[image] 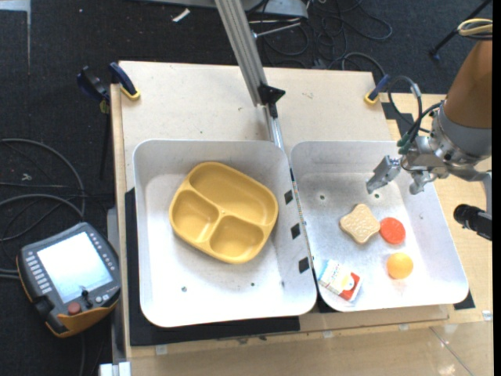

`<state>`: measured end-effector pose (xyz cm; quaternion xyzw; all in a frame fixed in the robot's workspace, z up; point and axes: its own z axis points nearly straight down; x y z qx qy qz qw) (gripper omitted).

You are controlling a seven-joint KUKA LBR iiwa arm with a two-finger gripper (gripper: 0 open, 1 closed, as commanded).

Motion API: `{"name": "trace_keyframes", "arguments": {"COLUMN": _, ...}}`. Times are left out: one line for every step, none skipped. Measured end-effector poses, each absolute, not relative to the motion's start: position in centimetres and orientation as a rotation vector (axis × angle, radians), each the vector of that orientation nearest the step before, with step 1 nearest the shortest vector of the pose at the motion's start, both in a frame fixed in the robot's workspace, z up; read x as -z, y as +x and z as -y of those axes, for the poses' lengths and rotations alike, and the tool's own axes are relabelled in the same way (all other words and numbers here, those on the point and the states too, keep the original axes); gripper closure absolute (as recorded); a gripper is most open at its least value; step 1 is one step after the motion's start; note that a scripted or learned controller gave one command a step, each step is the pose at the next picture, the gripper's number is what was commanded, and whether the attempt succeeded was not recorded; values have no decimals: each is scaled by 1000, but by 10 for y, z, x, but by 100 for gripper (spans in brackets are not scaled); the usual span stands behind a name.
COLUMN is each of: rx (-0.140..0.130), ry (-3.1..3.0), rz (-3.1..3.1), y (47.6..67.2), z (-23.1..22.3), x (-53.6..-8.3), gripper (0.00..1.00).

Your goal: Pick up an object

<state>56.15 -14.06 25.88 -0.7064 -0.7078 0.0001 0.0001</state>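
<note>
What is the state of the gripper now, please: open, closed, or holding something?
Gripper: open, holding nothing, above the back of the right bin.

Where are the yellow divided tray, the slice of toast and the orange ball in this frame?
Yellow divided tray (205, 180): camera view, on the floor of its upper compartment.
Slice of toast (359, 223): camera view, on the middle of its top face.
Orange ball (400, 265): camera view, on its centre.
</note>
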Motion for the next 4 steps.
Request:
{"name": "trace_keyframes", "arguments": {"rx": 0, "ry": -2220, "rz": 2223, "y": 561, "z": 141, "x": -259, "gripper": 0}}
{"name": "trace_keyframes", "arguments": {"rx": -7, "ry": -2219, "rz": 2217, "y": 559, "z": 146, "x": -196, "gripper": 0}}
{"name": "trace_keyframes", "arguments": {"rx": -5, "ry": -2218, "rz": 2218, "y": 559, "z": 135, "x": -146, "gripper": 0}}
{"name": "trace_keyframes", "arguments": {"rx": 1, "ry": -2227, "rz": 2226, "y": 561, "z": 136, "x": -97, "gripper": 0}}
